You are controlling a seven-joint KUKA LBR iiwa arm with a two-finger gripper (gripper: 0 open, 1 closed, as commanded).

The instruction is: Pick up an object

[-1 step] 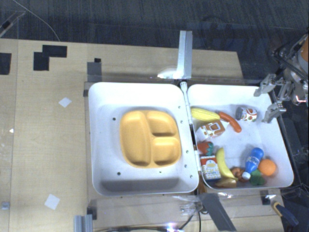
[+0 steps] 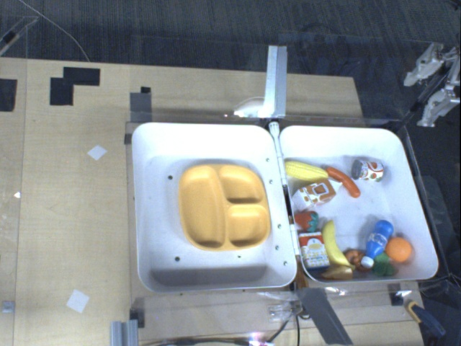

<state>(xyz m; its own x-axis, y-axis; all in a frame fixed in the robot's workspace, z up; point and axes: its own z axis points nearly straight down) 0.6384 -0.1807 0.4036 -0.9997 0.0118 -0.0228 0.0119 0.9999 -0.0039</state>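
- claw (image 2: pixel 434 85) parked high, clear of both bins; jaw state unreadable
- easiest target: orange (image 2: pixel 399 249), well below claw; drop straight, avoid blue bottle (image 2: pixel 378 238)

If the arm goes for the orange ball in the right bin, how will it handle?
The orange ball looks round and smooth, so it probably rolls if nudged and may slip from a pinch. It sits against the blue bottle, which might limit rolling.

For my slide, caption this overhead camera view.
Yellow compartment tray in left white bin; toy foods in right white bin; gripper parked outside.
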